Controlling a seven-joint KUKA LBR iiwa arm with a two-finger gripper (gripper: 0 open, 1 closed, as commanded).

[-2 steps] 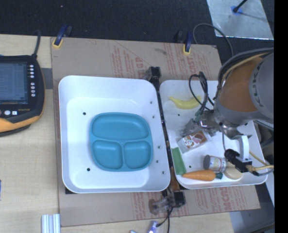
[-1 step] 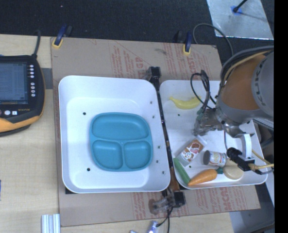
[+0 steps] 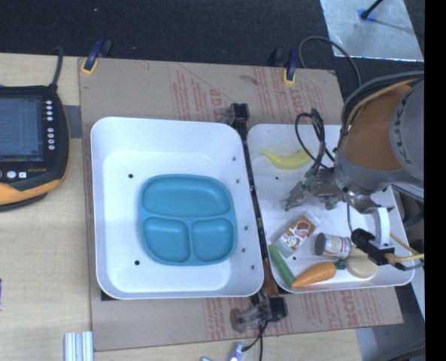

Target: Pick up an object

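**1. Layout.** Two shallow white bins sit side by side on a cardboard sheet (image 3: 170, 96) laid on the worktop (image 3: 34, 277). Two clamps (image 3: 93, 55) sit at the sheet's far edge. A pendant (image 3: 16, 138) w/ a dark screen lies on the worktop at view-left, apart from the bins.

**2. Left bin (image 3: 106, 201).** It holds one blue divided plate (image 3: 186, 218) w/ three compartments, approx. centred and flat on the bin floor.

**3. Right bin (image 3: 271, 194).** It holds the pickable objs:
- banana (image 3: 285, 158): far side, near the far wall.
- packet (image 3: 298, 234): mid bin, turned at an angle.
- jar (image 3: 334, 245): on its side, just beside the packet toward view-right.
- carrot (image 3: 314, 274): along the near wall.
- green item (image 3: 280, 265): near-left corner, just beside the carrot. Poss. a cucumber, but too small to confirm.
- pale round item (image 3: 362, 268): near-right area, just beside the carrot's view-right end.

**4. Arm and gripper.** The arm (image 3: 380, 138) enters from view-right, and its orange band lies over the far-right part of the right bin. The gripper (image 3: 307, 192) appears between the banana and the packet, apart from both. Gripper opening: cannot tell, as its metal parts overlap at this angle.
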